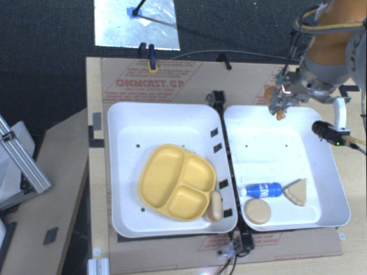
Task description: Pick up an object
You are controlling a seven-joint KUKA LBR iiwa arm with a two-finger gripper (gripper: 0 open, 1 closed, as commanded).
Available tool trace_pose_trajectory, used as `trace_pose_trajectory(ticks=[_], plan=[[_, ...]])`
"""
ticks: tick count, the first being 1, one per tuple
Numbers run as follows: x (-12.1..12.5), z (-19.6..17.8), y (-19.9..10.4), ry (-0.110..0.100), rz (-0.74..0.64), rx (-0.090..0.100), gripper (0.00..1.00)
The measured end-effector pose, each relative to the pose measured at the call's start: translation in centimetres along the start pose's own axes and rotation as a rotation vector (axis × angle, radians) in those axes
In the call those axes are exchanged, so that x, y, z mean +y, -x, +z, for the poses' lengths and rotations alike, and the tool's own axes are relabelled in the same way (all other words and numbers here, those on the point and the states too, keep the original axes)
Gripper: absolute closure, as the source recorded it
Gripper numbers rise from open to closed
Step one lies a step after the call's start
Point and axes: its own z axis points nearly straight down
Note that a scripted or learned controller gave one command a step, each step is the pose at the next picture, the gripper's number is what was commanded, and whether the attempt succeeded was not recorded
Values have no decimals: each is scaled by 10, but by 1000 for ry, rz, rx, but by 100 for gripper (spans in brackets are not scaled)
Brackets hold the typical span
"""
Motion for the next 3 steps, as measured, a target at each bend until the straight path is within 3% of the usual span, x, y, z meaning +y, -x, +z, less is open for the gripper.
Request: trace_pose_trajectory(ticks=[3], plan=[[-6, 3, -152, -8, -4, 3, 100]])
